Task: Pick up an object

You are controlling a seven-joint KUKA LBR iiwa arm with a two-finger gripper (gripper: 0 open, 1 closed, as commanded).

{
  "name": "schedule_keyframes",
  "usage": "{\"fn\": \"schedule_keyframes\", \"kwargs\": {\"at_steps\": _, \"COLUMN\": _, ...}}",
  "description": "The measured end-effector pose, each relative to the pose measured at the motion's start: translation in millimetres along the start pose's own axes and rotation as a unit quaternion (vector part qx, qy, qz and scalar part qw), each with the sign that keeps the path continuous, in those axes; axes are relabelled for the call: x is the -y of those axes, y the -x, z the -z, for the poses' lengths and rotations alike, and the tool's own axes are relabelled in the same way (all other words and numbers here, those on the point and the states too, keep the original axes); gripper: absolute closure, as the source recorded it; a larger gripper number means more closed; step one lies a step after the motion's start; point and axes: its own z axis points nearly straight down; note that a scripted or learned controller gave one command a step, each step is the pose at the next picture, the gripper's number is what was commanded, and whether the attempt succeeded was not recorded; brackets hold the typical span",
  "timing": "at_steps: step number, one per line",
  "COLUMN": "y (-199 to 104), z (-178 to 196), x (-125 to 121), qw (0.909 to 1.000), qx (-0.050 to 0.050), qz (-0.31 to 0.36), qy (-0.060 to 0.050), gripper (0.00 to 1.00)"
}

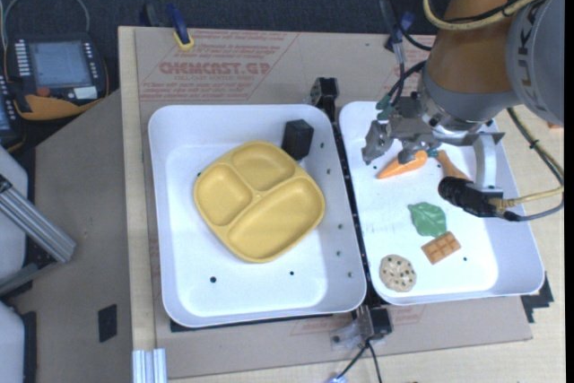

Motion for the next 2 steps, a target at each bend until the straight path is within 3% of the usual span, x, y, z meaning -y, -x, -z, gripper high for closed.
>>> {"fn": "schedule_keyframes", "kwargs": {"at_steps": 2, "y": -95.9, "z": -1.0, "x": 26.4, "qw": 1.0000, "qx": 0.000, "qz": 0.001, "qy": -0.001, "gripper": 1.00}}
